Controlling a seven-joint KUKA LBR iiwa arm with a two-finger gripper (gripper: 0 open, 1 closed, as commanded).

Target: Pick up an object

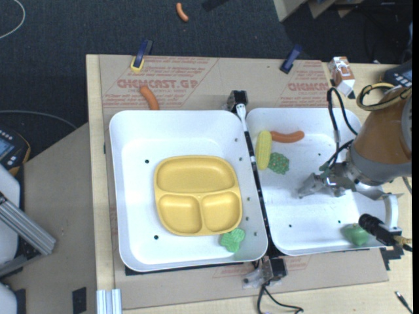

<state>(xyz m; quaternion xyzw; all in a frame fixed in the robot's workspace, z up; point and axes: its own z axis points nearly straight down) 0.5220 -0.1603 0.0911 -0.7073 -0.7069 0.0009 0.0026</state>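
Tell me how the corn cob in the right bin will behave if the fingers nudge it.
The corn cob looks rounded and long, so it would probably roll sideways. It seems to be smooth toy plastic, likely light and slippery. The green piece beside it may stop it.

red lettering on the brown board [196, 77] behind the bins reads roughly "chemcast gp", repeated partly at right.

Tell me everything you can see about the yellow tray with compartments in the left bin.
The yellow tray lies flat near the middle of the left bin. It looks like smooth, matte plastic, roughly rectangular with rounded corners. It has three compartments: one wide one along the far side and two smaller ones on the near side, all holding nothing. A green broccoli-like toy lies against its near right corner.
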